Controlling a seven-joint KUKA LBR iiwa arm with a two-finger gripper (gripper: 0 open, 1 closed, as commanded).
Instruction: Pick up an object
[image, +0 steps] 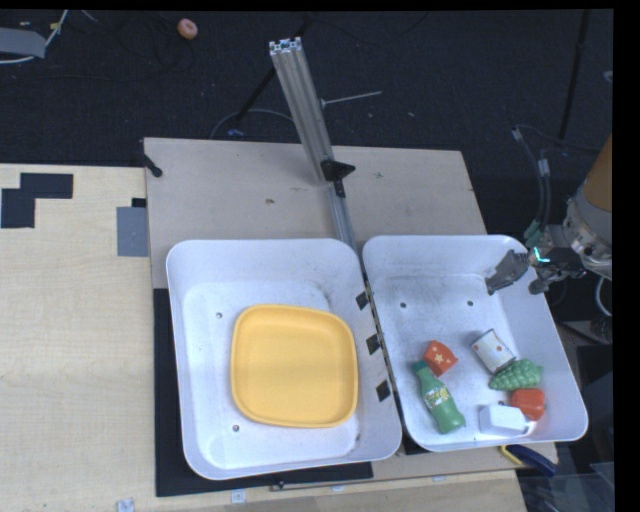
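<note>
My gripper (524, 273) hangs over the right bin's (440, 262) far right corner, fingers spread open and nothing between them. Below it, in the bin's near right part, lie a green bottle (439, 398), a small red carton (439, 357), a white and brown can (492, 350), a green bunch of grapes (516, 375), a red-orange piece (529, 402) and a white block (503, 419). The nearest of these, the can, is well short of the gripper.
The left bin (200, 275) holds a yellow square plate (295, 365). A metal rail (310, 110) slants up from between the bins. Cables hang beside the arm at the right.
</note>
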